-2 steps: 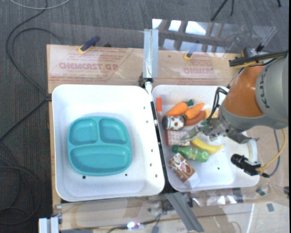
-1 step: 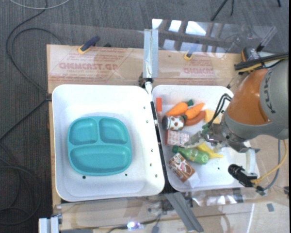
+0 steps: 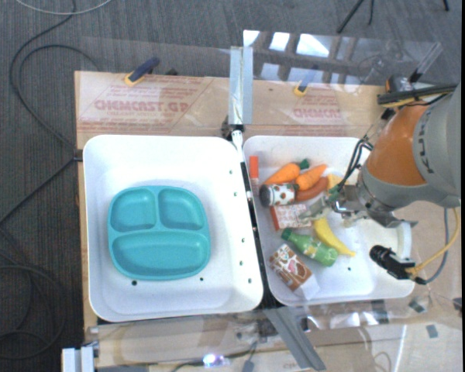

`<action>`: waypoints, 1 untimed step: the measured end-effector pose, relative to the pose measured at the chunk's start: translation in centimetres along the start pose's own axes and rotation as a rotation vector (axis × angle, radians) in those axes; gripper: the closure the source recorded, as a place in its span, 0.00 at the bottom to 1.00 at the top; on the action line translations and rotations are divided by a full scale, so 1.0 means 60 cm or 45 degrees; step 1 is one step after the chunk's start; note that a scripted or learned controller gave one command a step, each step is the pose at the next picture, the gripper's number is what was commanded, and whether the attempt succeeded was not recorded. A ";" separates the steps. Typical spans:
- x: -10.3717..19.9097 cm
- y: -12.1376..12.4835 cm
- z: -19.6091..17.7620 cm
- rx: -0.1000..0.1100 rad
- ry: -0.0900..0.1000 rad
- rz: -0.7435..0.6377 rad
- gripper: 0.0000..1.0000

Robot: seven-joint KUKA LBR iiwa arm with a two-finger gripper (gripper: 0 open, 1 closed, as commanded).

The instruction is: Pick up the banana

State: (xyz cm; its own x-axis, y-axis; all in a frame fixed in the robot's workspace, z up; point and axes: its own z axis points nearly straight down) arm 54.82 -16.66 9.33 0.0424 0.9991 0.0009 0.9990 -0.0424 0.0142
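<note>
The banana (image 3: 333, 237) lies in the right bin (image 3: 356, 281), just right of the green bottle (image 3: 310, 246); the gripper (image 3: 335, 205) hovers just above it, grip state impossible to tell. Left of the bottle, a teal plate (image 3: 159, 232) sits in its bin on the counter (image 3: 147, 107), dark carpet (image 3: 31, 169) beyond.

Yellow banana (image 3: 334, 237), teal plate (image 3: 159, 232)

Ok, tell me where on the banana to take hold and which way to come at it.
Grip the banana at its middle, coming straight down from above with the jaws closing across its narrow width. It lies flat in the right bin, running from upper left to lower right. The green bottle sits close along its lower-left side, so the lower-right half looks freer. The tool is just above it.
</note>
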 end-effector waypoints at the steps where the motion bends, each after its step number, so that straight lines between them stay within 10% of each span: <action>1: 0.003 0.004 -0.016 -0.006 0.000 -0.003 1.00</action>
State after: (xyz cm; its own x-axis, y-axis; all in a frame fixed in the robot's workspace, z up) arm 55.03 -16.47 10.28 0.0402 0.9992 0.0009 0.9990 -0.0402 0.0187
